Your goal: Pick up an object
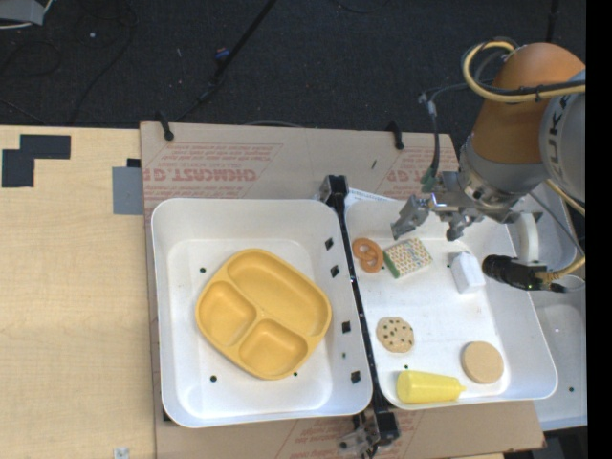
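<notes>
The claw (435, 218) hangs with its fingers spread and nothing between them, over the far part of the right bin (535, 352). The speckled cracker block (408, 256) lies just nearer and slightly left of it, tilted, pretzel (366, 252) beside it.

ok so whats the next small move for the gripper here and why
Probably lower toward the green-edged patterned block. The gripper hangs open above the right bin's back edge with nothing between its fingers, and that block lies nearest, just below and toward the divider. The pretzel sits close beside it, so the descent should stay centred on the block.
</notes>
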Controlling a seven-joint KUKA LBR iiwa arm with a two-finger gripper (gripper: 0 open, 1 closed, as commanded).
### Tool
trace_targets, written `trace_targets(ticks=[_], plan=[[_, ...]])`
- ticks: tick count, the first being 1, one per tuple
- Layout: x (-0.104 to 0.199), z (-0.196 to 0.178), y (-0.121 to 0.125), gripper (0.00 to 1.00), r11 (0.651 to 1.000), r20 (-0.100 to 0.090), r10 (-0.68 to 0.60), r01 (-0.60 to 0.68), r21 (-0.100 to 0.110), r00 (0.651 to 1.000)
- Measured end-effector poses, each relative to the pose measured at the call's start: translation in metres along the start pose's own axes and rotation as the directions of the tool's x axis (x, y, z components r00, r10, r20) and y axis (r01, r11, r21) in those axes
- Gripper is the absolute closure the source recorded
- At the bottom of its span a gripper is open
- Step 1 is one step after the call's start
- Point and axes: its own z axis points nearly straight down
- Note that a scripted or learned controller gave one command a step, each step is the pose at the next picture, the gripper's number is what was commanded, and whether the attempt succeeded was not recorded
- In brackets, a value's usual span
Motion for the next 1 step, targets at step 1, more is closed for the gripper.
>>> trace_targets(ticks=[1], plan=[[0.0095, 0.0533, -0.0041, 0.00, 1.000, -0.001, 0.000, 0.000, 0.004, 1.000]])
